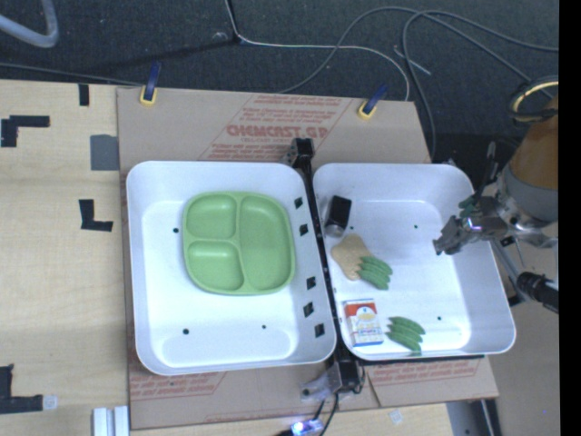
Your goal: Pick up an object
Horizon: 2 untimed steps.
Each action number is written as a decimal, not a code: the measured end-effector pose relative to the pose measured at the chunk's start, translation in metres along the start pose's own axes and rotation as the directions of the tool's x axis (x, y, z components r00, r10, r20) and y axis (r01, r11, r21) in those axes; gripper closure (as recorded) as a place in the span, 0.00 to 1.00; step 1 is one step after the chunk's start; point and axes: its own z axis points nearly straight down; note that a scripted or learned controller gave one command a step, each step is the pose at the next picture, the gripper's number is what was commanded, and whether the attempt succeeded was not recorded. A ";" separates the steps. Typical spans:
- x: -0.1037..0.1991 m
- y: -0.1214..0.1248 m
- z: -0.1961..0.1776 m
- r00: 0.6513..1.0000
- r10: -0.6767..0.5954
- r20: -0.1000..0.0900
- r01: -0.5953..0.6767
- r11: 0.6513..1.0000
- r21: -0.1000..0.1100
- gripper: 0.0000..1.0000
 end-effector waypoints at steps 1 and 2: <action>0.063 -0.004 0.000 1.000 -0.005 -0.003 0.005 1.000 0.004 1.00; 0.123 -0.008 -0.007 1.000 -0.006 -0.004 0.006 1.000 0.005 1.00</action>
